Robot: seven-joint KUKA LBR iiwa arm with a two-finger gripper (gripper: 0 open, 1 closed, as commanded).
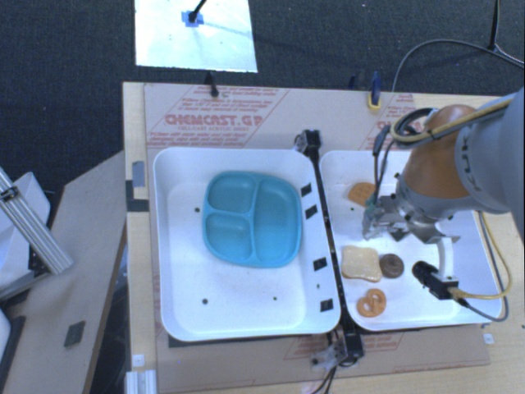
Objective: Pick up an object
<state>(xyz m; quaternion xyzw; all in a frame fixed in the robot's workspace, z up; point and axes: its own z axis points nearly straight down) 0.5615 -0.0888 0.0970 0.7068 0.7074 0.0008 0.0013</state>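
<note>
Over right bin, arm reaches down from right; hand low near bin's middle left, whether spread or pressed together cannot tell. Toy food lies around it: orange piece just behind hand, toast slice and brown round cookie touching in front, pretzel nearest front wall. Left bin holds blue divided plate.
</note>
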